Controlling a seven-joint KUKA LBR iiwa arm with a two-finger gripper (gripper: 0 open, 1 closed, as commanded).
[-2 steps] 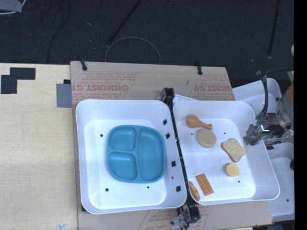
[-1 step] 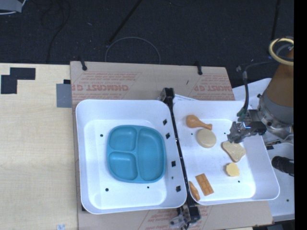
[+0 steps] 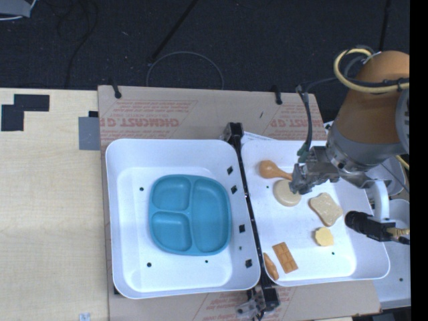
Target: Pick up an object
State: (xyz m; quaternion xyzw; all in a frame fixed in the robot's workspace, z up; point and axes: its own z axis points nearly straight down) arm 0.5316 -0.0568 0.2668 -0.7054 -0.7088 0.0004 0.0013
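Gripper (image 3: 302,181) low over right white bin (image 3: 374,263), finger spread not discernible, tip at upper edge of pale round cream disc (image 3: 287,195), tan spoon-shaped piece (image 3: 271,170) just left, beige bread-slice piece (image 3: 326,208) near, blue divided plastic plate (image 3: 189,214) in left white bin (image 3: 127,172).

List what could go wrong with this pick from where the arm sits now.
1. The gripper sits low in the right bin over the round cream disc, right beside the wooden spoon-shaped piece; a close could catch both or nudge either aside.
2. The disc looks flat, so the grasp may slip off it.
3. The bread slice lies close below the wrist, so a sideways move could push it.
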